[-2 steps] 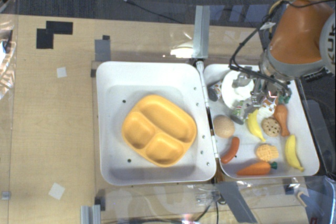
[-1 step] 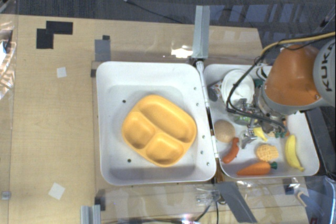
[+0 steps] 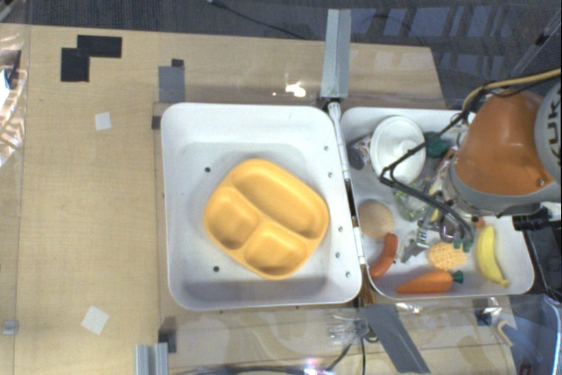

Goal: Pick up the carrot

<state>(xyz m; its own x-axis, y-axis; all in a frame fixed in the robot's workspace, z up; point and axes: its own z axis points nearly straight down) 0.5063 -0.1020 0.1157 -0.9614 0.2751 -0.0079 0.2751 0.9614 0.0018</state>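
The carrot (image 3: 425, 282) is lying ungrasped near the banana (image 3: 488, 256); the pincer (image 3: 428, 234) is hovering just above it, its state I cannot tell.

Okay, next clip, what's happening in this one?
A grey arm with an orange band reaches in from the right over the right-hand bin, which holds a jumble of toy food. Its pincer sits low among the items near the bin's middle. The carrot lies flat along the bin's near edge, not lifted, with a banana to its right and a small red piece to its left. The left bin holds a yellow divided plate.
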